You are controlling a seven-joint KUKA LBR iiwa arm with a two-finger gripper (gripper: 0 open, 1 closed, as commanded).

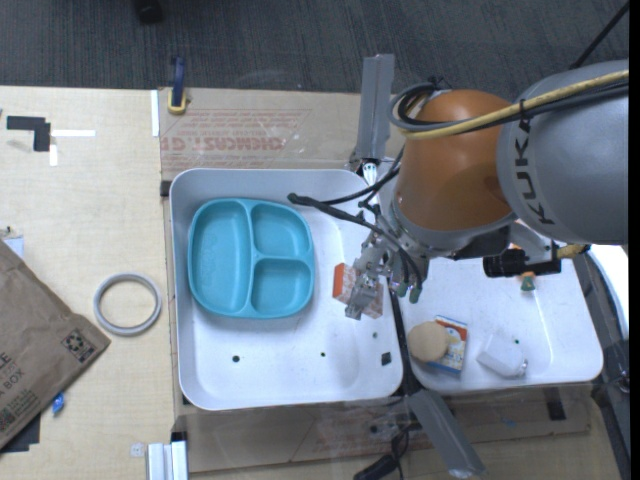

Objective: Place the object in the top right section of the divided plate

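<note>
- Tool (pixel 365 293) hangs over the right part of the left bin (pixel 200 368), just right of the blue plate (pixel 250 258), with a small object (pixel 345 283) — orange and white — showing at its tip; whether it is pinched between the fingers I cannot tell.
- Blue plate lies in the left bin toward its upper left, three sections, one long one on the left and two smaller ones on the right; the object is beside its right rim, not in any section.
- Right bin (pixel 560 368) holds a round tan thing (pixel 427 341) against a small colourful box (pixel 453 343), and a white packet (pixel 503 356) further right.
- On the table (pixel 80 208) left of the bins lie a grey tape ring (pixel 127 302) and a brown cardboard box (pixel 35 343).
</note>
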